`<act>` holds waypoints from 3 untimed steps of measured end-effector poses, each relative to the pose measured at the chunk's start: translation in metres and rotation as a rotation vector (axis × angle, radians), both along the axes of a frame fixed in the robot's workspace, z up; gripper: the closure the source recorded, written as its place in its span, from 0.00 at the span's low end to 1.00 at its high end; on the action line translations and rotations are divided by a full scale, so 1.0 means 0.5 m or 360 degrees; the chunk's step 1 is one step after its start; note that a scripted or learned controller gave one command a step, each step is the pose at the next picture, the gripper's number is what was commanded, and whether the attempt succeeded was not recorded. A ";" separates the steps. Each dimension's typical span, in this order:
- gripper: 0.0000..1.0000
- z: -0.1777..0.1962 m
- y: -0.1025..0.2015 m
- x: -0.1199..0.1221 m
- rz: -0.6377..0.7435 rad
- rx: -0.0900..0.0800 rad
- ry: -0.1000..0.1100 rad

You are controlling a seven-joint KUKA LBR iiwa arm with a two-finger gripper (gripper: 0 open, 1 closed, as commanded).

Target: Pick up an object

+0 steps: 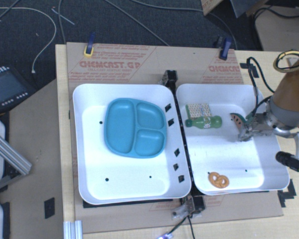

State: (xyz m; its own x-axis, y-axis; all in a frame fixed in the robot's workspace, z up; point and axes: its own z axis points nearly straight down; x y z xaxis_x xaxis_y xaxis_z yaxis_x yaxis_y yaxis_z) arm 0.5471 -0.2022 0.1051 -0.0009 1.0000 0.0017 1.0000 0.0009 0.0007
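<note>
Your gripper (245, 133) sits low in the right bin (269, 183), just beside a small brown object (236, 118), likely its target. You cannot tell the fingers' state.

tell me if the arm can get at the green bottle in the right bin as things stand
Probably yes. The green bottle lies on its side on the floor of the right bin with nothing on top of it. The gripper is low in the same bin, just to its right, with bare floor between them.
</note>
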 end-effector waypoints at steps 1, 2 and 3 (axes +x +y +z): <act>1.00 0.108 0.020 -0.002 0.0002 -0.0005 -0.0008; 1.00 0.237 0.021 -0.003 0.0001 -0.0007 -0.0011; 1.00 0.337 0.023 -0.020 0.0002 -0.0006 -0.0008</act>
